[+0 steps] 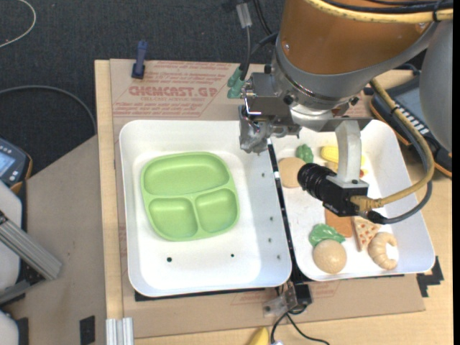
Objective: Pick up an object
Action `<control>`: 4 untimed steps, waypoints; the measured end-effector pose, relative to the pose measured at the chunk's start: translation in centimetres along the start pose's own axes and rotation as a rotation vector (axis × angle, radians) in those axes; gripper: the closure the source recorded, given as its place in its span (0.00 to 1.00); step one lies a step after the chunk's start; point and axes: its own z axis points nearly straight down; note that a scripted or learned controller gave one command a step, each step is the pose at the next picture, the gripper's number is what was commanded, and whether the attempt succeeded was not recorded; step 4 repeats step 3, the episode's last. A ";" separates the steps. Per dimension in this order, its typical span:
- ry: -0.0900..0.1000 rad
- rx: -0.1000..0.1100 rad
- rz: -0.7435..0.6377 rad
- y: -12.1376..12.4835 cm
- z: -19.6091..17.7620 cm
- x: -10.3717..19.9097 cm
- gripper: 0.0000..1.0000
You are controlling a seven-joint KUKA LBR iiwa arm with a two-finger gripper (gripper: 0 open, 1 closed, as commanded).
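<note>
My gripper [253, 136] hangs under the big orange and grey wrist, over the far right corner of the left bin [136, 192], close to the divider between the bins. Nothing shows clearly in its grasp. The right bin [410, 192] holds toy food: a tan round piece [291, 171], a small green piece [305, 152], a yellow piece [329, 153], a green leafy piece [325, 232], a round bun [330, 256], a pizza slice [364, 230] and a croissant [383, 250]. These lie to the right of and nearer than the gripper.
A green divided plate [190, 194] lies in the middle of the left bin. A black camera unit [323, 185] on a grey bracket with a cable hangs over the right bin and hides part of it. Cardboard [172, 88] lies under the bins.
</note>
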 end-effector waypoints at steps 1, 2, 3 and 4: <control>-0.009 0.021 0.009 -0.3 13.4 0.1 1.00; -0.003 -0.004 0.014 1.0 4.7 -5.6 1.00; -0.003 0.003 0.008 0.9 4.1 -5.2 1.00; -0.003 0.003 0.008 0.9 4.1 -5.2 1.00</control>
